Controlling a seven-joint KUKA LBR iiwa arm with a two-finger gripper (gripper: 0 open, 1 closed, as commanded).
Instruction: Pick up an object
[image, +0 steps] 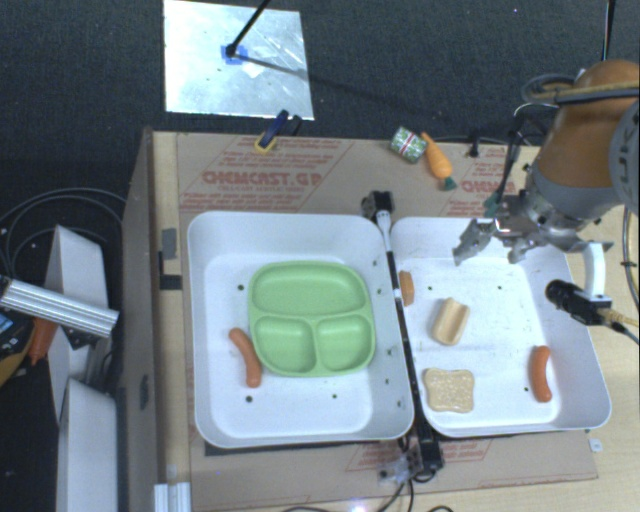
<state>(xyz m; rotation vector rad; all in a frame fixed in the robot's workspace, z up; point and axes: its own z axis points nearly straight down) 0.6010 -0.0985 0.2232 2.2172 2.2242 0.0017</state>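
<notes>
Gripper (493, 243) open, empty, at 12 o'clock of right bin (590, 395). Bun (450, 322) nearest, approx 7 o'clock from it; descend centred, straddle narrow axis, avoid toast (449, 390).

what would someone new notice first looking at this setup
The bright green divided tray in the left bin stands out most, with a sausage lying just beside it. Next comes the gripper, hanging with open jaws over the far part of the right bin. Below it lie a bread roll, a toast slice and another sausage.
</notes>
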